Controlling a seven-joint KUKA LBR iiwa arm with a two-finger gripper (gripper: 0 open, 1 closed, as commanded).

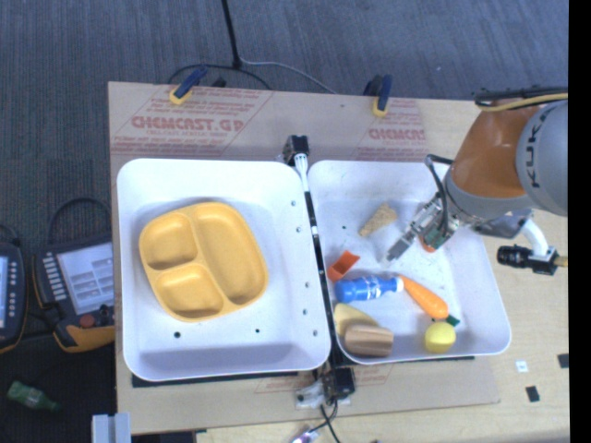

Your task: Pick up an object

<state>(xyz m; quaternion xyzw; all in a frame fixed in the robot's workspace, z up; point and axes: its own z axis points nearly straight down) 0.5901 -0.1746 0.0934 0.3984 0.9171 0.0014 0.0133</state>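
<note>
My gripper (pixel 409 242) hangs low over the middle of the right bin (pixel 480 275), tilted toward the lower left. A small red and green thing (pixel 431 239) sits right against its lower side; whether it is gripped is unclear. A tan chunk (pixel 378 220) lies just left of the gripper. Below it are an orange-red wedge (pixel 343 265), a blue bottle (pixel 367 289) and a carrot (pixel 427 298). A yellow lemon (pixel 440 337), a brown block (pixel 368 341) and a pale yellow piece (pixel 347 317) rest at the bin's front edge.
The left bin (pixel 138 340) holds a yellow divided plate (pixel 201 258). A raised rim (pixel 314 238) separates the two bins. The arm's orange band (pixel 489 160) stands over the right bin's far right corner. A cable (pixel 231 26) runs behind the bench.
</note>
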